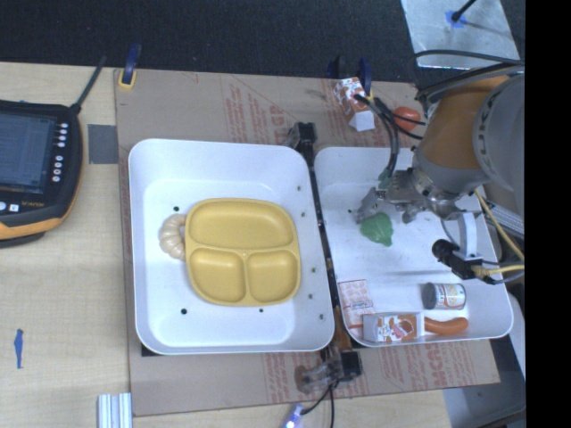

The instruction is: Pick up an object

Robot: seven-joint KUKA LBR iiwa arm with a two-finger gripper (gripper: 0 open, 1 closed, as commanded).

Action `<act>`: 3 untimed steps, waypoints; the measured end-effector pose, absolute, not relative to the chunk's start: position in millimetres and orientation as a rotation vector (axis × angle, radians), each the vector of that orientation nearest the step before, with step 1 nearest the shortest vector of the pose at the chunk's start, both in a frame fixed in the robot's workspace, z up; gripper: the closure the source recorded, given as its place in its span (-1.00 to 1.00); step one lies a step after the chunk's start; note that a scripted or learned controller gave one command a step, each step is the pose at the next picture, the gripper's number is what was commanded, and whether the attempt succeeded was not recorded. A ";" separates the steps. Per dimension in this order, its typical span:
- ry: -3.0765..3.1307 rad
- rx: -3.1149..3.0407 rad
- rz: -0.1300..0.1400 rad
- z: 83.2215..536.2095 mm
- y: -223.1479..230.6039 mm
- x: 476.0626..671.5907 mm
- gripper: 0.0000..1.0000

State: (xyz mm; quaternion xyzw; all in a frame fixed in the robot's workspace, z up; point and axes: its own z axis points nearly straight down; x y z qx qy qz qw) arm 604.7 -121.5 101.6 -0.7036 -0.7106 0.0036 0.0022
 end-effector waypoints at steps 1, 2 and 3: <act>-2.226 -2.212 0.006 91.8 -95.0 613.7 -1.00; -2.224 -2.218 0.003 92.1 -117.7 619.7 -1.00; -2.223 -2.216 0.006 91.6 -111.3 600.2 -1.00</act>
